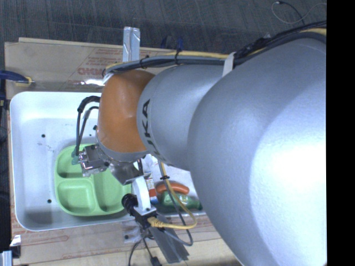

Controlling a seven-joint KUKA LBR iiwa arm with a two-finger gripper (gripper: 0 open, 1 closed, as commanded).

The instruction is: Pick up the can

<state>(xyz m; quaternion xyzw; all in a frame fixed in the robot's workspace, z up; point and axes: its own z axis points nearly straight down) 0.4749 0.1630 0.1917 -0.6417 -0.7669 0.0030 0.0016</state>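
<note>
Jaws: state cannot be told; the wrist blocks the sight line from above.
Gripper (89,160): metal body visible below the orange band (119,115), low over the left bin (33,126), at the upper edge of the green tray (83,195).
Arm (249,148): grey, reaching in from the right and covering most of the right half of the view.
Can: its location, and which way its long axis runs, cannot be told from this view.
Green tray: divided into compartments, lying flat in the lower part of the left bin, its upper right portion hidden under the wrist.
Orange object (173,189): rounded, just right of the tray and partly under the arm; not identifiable.
Green object (186,204): just below the orange object, also partly covered; not identifiable.
Black cables (83,118): looped from the orange band down to the gripper body.
Yellow cable (172,224): curved, near the bench's front edge below the wrist.
Cardboard sheet (66,60): flat beneath the bin, showing along its far side.
</note>
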